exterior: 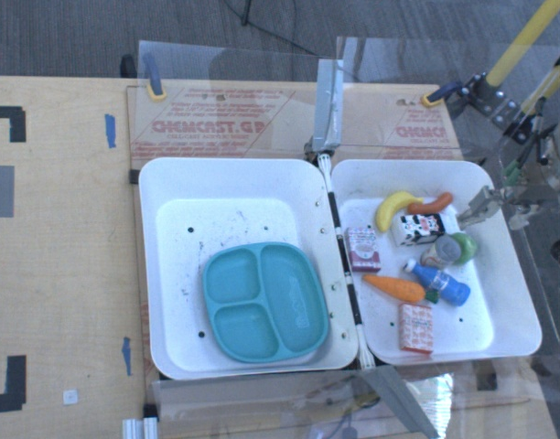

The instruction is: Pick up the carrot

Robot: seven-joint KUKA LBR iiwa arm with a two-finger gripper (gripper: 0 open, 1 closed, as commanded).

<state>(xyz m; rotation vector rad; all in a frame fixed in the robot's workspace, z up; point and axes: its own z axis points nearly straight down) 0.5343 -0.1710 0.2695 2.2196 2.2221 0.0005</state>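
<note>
Over the right white bin (513,337) I see my gripper (486,207), jaw state unclear; the orange tapered carrot (396,288) lies loose.

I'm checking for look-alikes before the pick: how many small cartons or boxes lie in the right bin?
3: a pink carton by the bin's left wall, a black-and-white carton below the banana, and a red box below the carrot. Others could be hidden.

Claw (486,204) fingers too blurred
</note>
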